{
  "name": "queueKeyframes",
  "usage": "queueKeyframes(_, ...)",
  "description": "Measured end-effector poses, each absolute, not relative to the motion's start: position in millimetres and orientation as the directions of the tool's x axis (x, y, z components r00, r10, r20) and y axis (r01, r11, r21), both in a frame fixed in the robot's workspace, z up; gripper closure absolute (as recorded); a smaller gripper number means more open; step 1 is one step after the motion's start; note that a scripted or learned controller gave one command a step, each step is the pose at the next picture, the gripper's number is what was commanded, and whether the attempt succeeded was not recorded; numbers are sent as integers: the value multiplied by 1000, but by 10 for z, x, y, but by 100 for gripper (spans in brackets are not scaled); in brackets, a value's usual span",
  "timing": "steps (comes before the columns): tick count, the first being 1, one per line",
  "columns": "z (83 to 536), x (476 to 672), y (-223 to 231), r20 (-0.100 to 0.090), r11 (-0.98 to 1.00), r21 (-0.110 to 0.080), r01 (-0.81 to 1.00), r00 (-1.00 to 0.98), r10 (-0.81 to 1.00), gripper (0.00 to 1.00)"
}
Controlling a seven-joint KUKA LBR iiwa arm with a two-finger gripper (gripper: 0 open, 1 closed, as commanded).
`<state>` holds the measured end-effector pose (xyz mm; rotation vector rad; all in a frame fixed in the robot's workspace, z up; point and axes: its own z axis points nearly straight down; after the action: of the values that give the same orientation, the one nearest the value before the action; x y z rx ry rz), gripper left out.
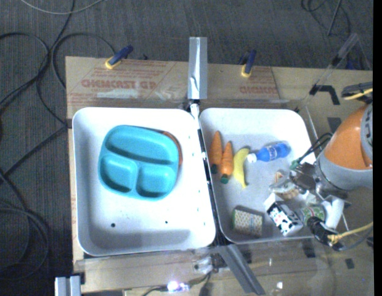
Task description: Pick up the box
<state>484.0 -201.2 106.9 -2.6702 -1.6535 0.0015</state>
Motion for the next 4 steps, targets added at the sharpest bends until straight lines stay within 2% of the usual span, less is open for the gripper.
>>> queueKeyframes(1,886,5566,-1803,-2,-463,7,886,463,886,0)
queueKeyframes(2,871,6401,-1886,-13,-561,-34,827,561,828,0)
queueKeyframes(3,886,6448,-1734,-41,-584,-29,811,583,811,0)
queueKeyframes(4,893,6478,-1720,-46,-568,-31,822,567,823,0)
